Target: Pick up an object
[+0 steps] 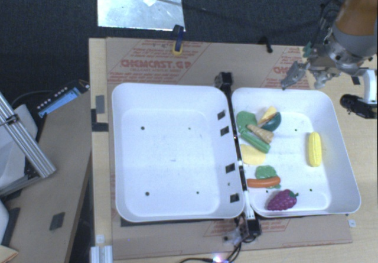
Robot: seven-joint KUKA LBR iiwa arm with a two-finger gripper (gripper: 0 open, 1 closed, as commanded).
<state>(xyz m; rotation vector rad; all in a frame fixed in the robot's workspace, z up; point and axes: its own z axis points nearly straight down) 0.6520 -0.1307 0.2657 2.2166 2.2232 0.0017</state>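
While the gripper (304,77) is hovering open and holding nothing above the right bin's (336,117) upper edge at the frame's upper right, the corn cob (315,149), purple grapes (282,200) and other toy foods are lying inside that bin.

The arm (354,16) wears a broad orange band above a grey metal wrist, with thin yellowish cables looped near its top, and it ends in a pale grey claw (304,75) of two slim fingers.
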